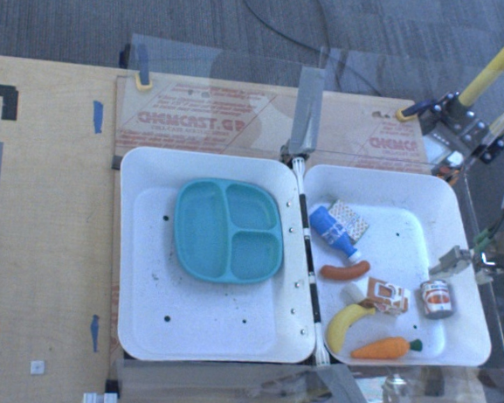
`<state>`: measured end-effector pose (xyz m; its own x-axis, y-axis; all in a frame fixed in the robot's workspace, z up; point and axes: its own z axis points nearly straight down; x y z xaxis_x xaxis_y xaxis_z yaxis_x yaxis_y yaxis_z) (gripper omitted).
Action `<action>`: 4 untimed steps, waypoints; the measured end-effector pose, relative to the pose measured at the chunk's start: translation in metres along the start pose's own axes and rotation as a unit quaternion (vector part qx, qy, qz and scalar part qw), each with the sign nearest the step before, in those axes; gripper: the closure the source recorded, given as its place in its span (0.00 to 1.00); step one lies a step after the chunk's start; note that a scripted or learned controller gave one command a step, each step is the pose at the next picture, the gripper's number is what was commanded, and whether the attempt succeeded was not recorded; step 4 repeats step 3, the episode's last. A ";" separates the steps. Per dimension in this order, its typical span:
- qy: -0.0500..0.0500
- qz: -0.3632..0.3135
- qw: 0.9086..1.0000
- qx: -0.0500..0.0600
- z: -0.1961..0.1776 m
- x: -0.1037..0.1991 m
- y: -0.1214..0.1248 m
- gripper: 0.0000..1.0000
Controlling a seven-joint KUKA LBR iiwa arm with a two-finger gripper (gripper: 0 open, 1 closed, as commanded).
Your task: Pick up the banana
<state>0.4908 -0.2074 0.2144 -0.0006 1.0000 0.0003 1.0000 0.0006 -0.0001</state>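
The curved yellow plastic banana (345, 324) is lying in the right-hand shallow white bin (465, 225), close to that bin's near-left corner and just beside the divider between the two bins. Its long axis is running from a pale tip up and to the right, near the small orange-and-white carton (387, 297), down and to the left toward its rounded yellow end. The orange toy carrot with a green top (385, 347) is lying just beside its lower end, pointing across the bin, and the reddish-brown toy sausage (344, 270) is sitting a little above it.

The robot's hand (466, 259) is appearing at the right rim of the same bin as a small grey shape over the edge. It is too small and blurred to read, so I cannot tell whether it is open or closed, and nothing is showing between it and the bin contents. The small red-labelled tin can (437, 298) is standing just below and left of it.

From the hand, the banana is lying leftward and toward the near edge, well apart, with the can and the carton sitting roughly along that line. As a judgement, the approach is not yet begun. The coming move is likely calling for travel across the bin, then a grasp across the banana's short width at mid-body, away from the carrot and carton.
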 end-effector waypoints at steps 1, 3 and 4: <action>0.003 0.001 1.000 -0.003 0.118 -0.009 0.019 0.00; 0.000 -0.034 0.999 -0.001 0.043 0.046 0.042 1.00; 0.000 -0.034 0.999 -0.001 0.043 0.046 0.042 1.00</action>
